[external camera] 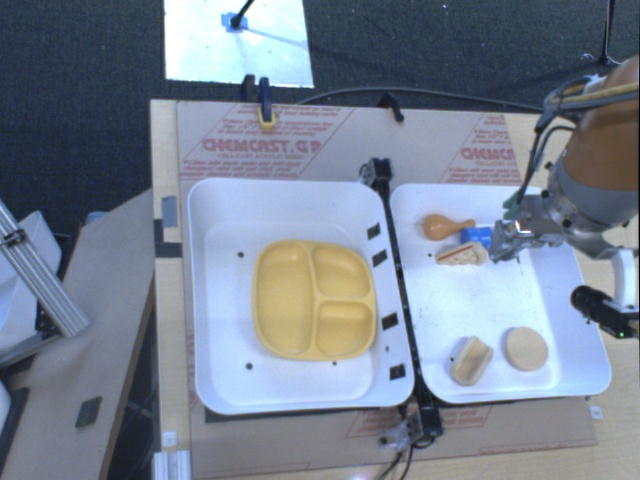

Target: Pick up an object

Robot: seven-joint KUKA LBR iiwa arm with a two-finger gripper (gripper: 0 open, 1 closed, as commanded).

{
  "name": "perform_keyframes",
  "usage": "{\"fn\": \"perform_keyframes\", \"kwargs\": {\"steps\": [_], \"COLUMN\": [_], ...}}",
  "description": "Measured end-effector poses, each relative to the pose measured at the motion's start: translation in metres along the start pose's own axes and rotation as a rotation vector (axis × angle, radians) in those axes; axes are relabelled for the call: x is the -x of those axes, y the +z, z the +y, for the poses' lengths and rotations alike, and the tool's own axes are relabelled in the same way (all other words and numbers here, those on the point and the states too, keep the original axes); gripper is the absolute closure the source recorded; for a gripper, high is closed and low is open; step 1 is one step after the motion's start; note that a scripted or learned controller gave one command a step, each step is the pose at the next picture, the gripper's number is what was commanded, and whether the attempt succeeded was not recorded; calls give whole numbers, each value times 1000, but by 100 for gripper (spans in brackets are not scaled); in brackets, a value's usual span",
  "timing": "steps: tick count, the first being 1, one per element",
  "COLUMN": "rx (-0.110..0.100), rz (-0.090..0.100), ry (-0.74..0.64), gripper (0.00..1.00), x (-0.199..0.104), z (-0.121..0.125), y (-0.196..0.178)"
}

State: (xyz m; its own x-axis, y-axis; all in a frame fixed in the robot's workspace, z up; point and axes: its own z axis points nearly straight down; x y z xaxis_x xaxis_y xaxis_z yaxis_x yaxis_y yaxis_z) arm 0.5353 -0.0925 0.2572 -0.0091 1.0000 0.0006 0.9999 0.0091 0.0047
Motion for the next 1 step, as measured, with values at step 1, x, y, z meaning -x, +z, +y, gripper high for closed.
{"fn": "perform_keyframes", "kwargs": {"steps": [1], "rx": [-2], "rz": [0], "ry": [1], "gripper": [100], "x": [-45], "z": [14], "y": [9]}}
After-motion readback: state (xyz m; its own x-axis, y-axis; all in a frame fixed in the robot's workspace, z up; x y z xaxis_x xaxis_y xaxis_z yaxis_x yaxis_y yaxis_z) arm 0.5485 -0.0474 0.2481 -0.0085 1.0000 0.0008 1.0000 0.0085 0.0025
